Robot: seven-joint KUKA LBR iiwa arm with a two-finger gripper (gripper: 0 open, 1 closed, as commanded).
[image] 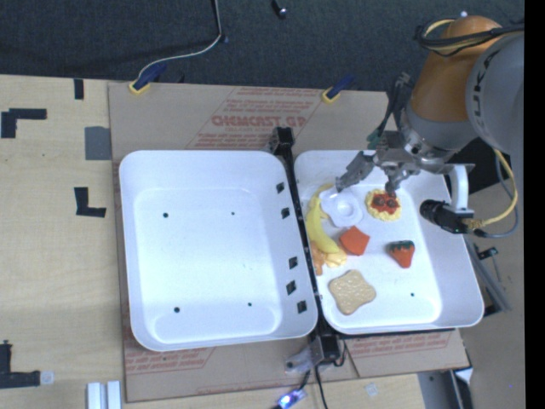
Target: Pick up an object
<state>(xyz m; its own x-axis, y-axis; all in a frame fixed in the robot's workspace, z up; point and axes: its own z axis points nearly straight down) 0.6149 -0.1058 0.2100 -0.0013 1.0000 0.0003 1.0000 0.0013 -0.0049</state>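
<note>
Camera view looks down at a slant on two shallow white bins set side by side on a sheet of brown cardboard that covers a pale wooden bench. Left bin holds nothing visible but a few small dark dots on its floor. Right bin carries the loose items: a yellow banana lying along its left wall, curved and running top to bottom; a white round piece just right of the banana's upper end; a red-orange block touching the banana's lower half; a small yellow plate-like piece with red on top near the upper middle; a red strawberry with a green cap to the right of the block and apart from it; and a tan slice of toast near the front of the bin, lying flat. The grey arm with its orange band reaches in from the right, and the gripper hangs over the upper part of the right bin, above the white piece and the yellow piece. Its two fingers are spread apart, one slanting toward the white piece and the other pointing down at the yellow piece, with nothing seen between them. A black clip sits where the two bins meet at the top.
</note>
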